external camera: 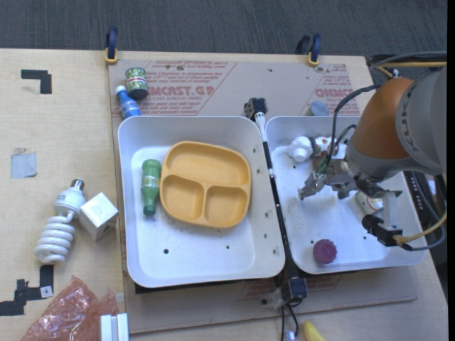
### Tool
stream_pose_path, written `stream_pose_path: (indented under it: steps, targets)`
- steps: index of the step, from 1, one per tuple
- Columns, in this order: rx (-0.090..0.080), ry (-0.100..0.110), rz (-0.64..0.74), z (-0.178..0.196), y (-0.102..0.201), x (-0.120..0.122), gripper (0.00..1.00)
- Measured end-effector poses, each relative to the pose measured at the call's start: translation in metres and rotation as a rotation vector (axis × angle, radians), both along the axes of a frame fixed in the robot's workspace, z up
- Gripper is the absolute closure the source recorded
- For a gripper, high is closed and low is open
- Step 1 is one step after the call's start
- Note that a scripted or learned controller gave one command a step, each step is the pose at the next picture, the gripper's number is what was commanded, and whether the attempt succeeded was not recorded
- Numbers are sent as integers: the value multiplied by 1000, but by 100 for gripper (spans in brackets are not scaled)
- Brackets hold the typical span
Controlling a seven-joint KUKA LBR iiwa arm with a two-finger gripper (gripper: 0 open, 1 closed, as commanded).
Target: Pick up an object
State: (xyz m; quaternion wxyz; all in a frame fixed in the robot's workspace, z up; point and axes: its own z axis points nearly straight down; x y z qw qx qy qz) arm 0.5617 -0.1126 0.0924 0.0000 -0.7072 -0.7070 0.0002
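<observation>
- Gripper [311, 188]: over right bin [398, 261], mid-floor; finger state can't tell.
- Purple ball [325, 251]: near bin's front wall; prob. light, soft, rolls; grip across middle.
- White object [301, 148]: back of bin, small, smooth.

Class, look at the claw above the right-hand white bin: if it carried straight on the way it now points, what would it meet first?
Probably the bare floor of the right-hand shallow white bin; the claw points down and left, though depth is unclear.

Dark grey carpet [213, 9] beyond light wooden bench [57, 141]; brown board [234, 84] clamped on top.
</observation>
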Motion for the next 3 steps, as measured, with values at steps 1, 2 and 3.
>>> stream_pose_path:
  steps: [1, 2, 3]
  targets:
    - [1, 16, -2, -3, -3, 94, 0]
    - [1, 21, 2, 7, -3, 93, 100]
    - [1, 17, 2, 7, -3, 94, 0]
